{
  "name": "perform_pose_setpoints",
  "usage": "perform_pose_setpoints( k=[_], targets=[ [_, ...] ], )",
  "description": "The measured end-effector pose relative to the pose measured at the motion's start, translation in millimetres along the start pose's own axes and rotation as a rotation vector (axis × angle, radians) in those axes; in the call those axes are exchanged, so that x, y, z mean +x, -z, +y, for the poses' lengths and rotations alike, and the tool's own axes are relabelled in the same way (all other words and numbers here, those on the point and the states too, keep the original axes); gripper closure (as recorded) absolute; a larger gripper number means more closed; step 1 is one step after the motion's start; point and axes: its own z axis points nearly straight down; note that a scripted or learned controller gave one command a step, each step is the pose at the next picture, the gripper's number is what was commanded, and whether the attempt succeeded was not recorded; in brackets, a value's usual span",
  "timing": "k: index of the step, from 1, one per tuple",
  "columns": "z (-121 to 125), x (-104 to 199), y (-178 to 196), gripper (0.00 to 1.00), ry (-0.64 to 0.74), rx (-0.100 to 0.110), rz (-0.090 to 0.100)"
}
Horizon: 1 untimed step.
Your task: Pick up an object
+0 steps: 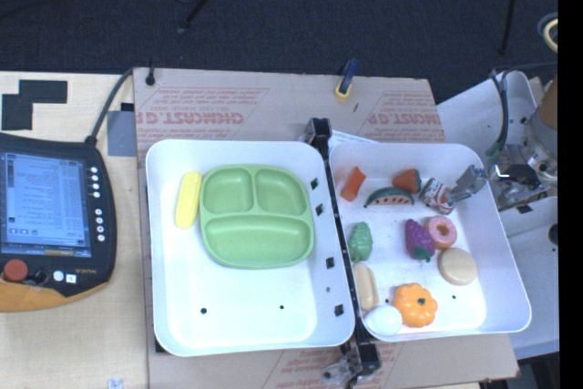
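Note:
The right bin (510, 287) holds several toy foods. Among them are an orange carrot piece (352, 183), a watermelon slice (389, 196), a red piece (406, 180), a green vegetable (361, 241), purple grapes (418, 239), a pink donut (443, 231), a beige bun (457, 266), an orange pumpkin (415, 304), a white egg (384, 320) and a tan roll (365, 285). My gripper (460, 187) reaches in from the right and hangs low over the bin's upper right part, just above the donut. A small red-and-white item (435, 195) lies at its tip.
The left bin (237, 323) holds a green divided plate (255, 216) and a yellow corn cob (187, 199). A black divider (333, 232) runs between the bins. A teach pendant (50, 214) lies on the bench at far left. The arm's wrist (533, 155) stands past the right bin's edge.

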Motion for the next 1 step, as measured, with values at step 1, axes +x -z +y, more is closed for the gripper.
perform_pose_setpoints(
  k=[1],
  targets=[
    [2.3, 0.1, 8.3, 0.00, 0.002, -0.012, -0.002]
  ],
)
